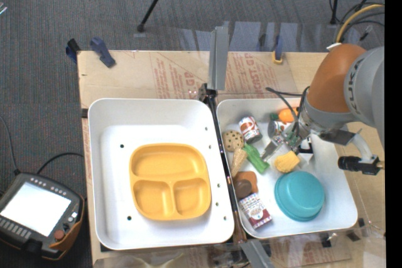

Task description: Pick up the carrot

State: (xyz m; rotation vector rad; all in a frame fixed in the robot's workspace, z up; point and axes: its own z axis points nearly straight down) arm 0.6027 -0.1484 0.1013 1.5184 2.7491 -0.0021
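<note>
The carrot [286, 115] is an orange piece with a green top, lying near the back of the right bin [342, 198]. The arm's wrist partly covers it. My gripper [281, 141] hangs low just in front of the carrot, over a yellow toy food piece [287, 162] and beside a green piece [255, 159]. Nothing can be seen held in it.
The right bin also holds a small can [250, 128], a cookie [233, 140], a cone [239, 160], a brown donut [246, 184], a small printed box [256, 211] and a teal bowl [300, 195]. In the left bin [107, 128] lies a yellow divided plate [169, 182].
</note>
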